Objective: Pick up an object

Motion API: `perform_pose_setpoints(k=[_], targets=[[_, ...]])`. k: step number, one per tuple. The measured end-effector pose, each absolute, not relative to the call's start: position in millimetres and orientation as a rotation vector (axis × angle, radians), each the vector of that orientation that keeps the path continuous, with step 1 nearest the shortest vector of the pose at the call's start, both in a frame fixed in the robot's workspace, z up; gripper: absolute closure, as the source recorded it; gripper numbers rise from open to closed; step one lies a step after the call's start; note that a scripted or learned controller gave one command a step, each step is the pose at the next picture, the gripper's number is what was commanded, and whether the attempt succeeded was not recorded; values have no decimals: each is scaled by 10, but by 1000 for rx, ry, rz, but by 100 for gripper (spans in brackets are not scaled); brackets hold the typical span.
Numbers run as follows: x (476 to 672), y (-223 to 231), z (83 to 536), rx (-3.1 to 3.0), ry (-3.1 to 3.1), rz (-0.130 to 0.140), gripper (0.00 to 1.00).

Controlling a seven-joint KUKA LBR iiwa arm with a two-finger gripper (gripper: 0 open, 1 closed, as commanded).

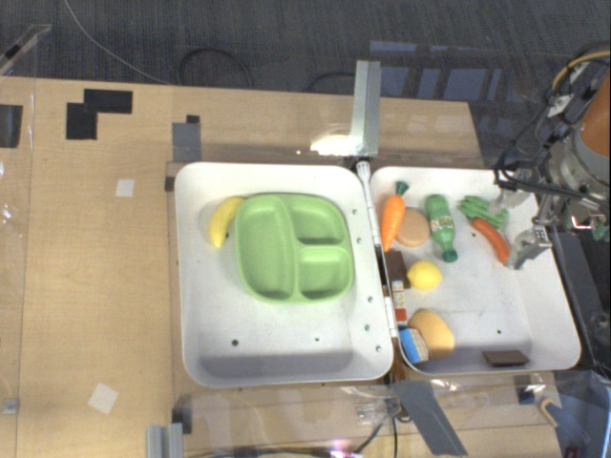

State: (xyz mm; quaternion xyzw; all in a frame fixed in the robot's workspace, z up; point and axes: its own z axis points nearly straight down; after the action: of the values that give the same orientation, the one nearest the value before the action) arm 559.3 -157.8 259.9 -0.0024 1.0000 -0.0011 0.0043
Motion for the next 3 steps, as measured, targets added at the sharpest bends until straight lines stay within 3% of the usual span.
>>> perform_pose_setpoints(k=[1,2,3], targets=[[5583,-1811,1140,-107,3142,4,0],[5913,-1314,899,-618,3064,-6,0],[5302,-1114,914,-259,3111,-7,0]])
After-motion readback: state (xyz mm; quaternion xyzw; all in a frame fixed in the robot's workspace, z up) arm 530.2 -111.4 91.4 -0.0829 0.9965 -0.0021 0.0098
